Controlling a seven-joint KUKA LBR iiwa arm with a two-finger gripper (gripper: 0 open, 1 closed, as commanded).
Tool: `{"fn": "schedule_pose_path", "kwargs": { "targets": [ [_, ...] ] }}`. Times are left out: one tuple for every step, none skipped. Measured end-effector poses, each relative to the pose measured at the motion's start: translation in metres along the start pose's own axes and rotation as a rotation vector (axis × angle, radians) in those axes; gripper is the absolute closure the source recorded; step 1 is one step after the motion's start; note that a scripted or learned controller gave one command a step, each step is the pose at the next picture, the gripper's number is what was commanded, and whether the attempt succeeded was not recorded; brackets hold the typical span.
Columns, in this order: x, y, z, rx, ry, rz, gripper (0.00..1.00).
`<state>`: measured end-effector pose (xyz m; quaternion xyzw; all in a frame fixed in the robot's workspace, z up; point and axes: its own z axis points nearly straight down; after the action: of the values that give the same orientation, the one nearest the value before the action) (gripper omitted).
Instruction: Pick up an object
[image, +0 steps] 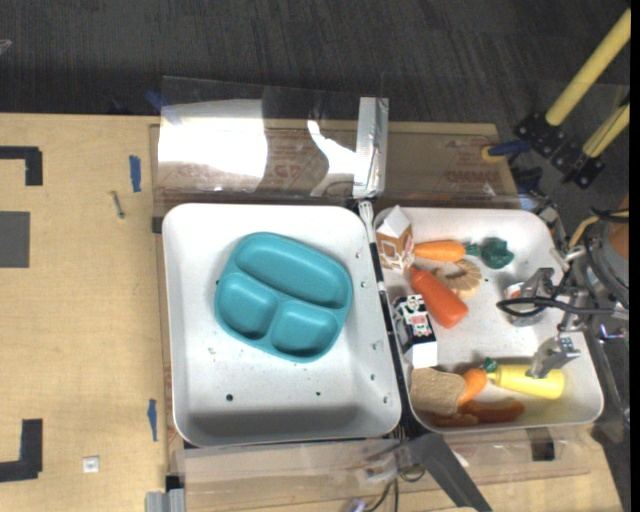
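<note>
The right bin (575, 408) holds several toy foods: a small orange-and-white carton (395, 238), a carrot (440, 250), a teal piece (493, 252), a red-orange pepper (438, 296), a bread slice (435, 392), a yellow piece (527, 381) and a brown sausage (482, 412). My gripper (536, 327) reaches in from the right, low over the bin's right half. It is open, with bare bin floor between its fingers. Its lower finger (550, 358) sits just above the yellow piece. The upper finger (524, 294) lies right of the pepper.
The left bin (190, 250) holds a teal divided plate (283, 294). A black-and-white small box (413, 318) and a white card (423, 352) lie by the wall between the bins. Clear plastic sheeting stands behind the bins. Yellow-handled gear sits at the top right.
</note>
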<state>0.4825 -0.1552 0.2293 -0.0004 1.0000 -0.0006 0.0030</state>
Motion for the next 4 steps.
{"fn": "schedule_pose_path", "kwargs": {
  "targets": [
    [-0.001, -0.068, 0.120, -0.004, 0.008, -0.205, 0.00],
    [-0.011, -0.067, 0.115, 0.000, -0.002, -0.375, 0.00],
    [-0.025, -0.066, 0.105, 0.001, -0.003, -0.483, 0.00],
    [-0.041, -0.066, 0.101, 0.000, -0.003, -0.671, 0.00]
  ]
}}
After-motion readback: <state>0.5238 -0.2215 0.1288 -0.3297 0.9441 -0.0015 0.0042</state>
